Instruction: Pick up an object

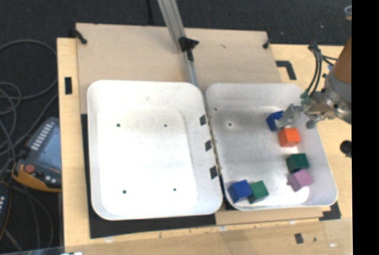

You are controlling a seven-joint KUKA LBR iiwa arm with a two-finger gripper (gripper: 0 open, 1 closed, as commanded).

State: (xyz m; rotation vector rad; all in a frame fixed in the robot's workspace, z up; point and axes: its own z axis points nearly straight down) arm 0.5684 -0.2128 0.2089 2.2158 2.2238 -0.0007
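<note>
The right bin [249, 100] holds several small blocks. A blue block [273, 120] and an orange block [289, 136] lie near its right side. A dark green block [298, 162] and a pink block [300, 179] sit lower down. Another blue block [240, 190] touches a green block [259, 190] at the front edge. My gripper [301, 119] hangs over the right bin's right side, just above the orange block and right of the blue one. Its fingers stand apart, open, with nothing between them.
The left bin [148, 147] sits beside the right one, with small clips along the shared edge. A slanted metal rail [169, 5] rises behind the bins. Cables and a handheld pendant [41, 156] lie off the bench at left.
</note>
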